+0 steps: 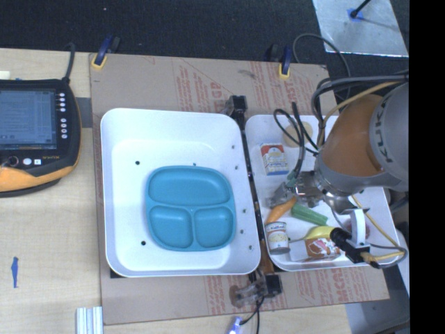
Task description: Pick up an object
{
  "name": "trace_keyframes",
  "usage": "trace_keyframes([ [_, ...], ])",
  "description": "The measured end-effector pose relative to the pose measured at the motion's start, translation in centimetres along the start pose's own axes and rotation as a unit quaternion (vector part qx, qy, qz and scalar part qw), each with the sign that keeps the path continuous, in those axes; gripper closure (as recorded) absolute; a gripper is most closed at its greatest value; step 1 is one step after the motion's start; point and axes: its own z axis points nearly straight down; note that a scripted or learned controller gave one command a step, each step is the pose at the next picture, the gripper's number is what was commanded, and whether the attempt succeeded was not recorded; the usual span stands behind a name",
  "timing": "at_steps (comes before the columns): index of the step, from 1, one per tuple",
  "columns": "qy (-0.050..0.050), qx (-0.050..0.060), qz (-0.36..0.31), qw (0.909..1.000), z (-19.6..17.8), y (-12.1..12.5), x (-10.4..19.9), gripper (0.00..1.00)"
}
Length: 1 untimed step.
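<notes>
The arm (pixel 368 141) is grey with a broad orange band above the wrist; black cables (pixel 306 127) loop beside it.

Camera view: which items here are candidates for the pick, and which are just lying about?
Job: gripper; small box, carrot, green piece, can in right bin.
Lying about: blue divided plate in left bin; teach pendant; clamps.

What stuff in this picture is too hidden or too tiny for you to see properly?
- Gripper: in the camera view the arm's grey and orange wrist covers it, so its state cannot be told.
- Right bin: the arm hides much of its middle and far side.
- Small carton: its label is too small to read.
- Little jar: its print is too small to read.
- Tablet: cut off by the left edge, and its screen text is blurred.
</notes>
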Motion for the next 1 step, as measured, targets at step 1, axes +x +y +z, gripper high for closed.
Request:
trace_keyframes([
  [1, -0.001, 0.0, -0.001, 1.0, -1.02, 0.02, -0.12, 1.0],
])
